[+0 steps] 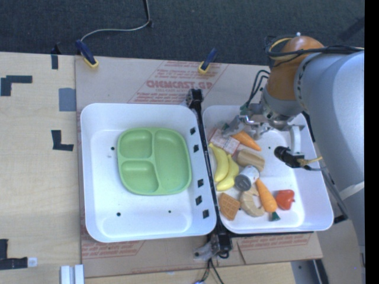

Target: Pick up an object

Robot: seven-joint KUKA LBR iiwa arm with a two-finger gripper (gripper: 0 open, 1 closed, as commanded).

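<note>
- The hand (251,122) hangs low over the far end of the right bin (314,215), just above an orange carrot (246,140) and beside a pinkish packet (223,141); whether it is wide or narrow I cannot tell.
- Nothing shows between its tips, so the pick is not yet made.
- The toy food lies crowded along the bin's left side: bananas (221,165), a small can (246,179), a second carrot (266,195), a waffle piece (228,205) and a red pepper (285,199).
- The carrot under the hand looks the nearest target; closing across its narrow width, not along its length, should hold best.
- The neighbours touch it, so a straight descent and straight lift should avoid dragging them.
- The left bin (95,176) holds a green divided plate (155,161), well apart.
</note>
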